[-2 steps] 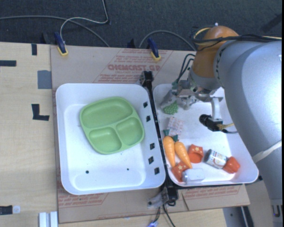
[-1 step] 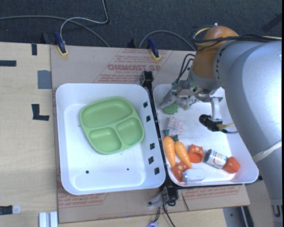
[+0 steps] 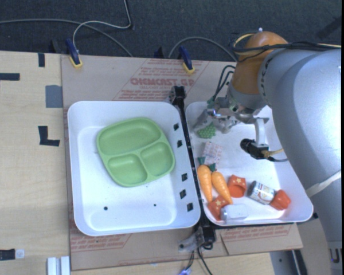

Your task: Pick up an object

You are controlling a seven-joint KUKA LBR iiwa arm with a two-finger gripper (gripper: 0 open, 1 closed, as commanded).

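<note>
Hand point(image 3: 218, 118) low at right bin's point(image 3: 291, 183) far-left corner, green item point(image 3: 206, 132) just beside; hand's opening cannot tell.

arm point(image 3: 309, 102): grey, reaching in from the right, bulky link across the right side | orange band point(image 3: 253, 67): above the wrist, near the top | gripper point(image 3: 218, 121): pointing down and left, low over the bench | cables looping around the wrist
</note>
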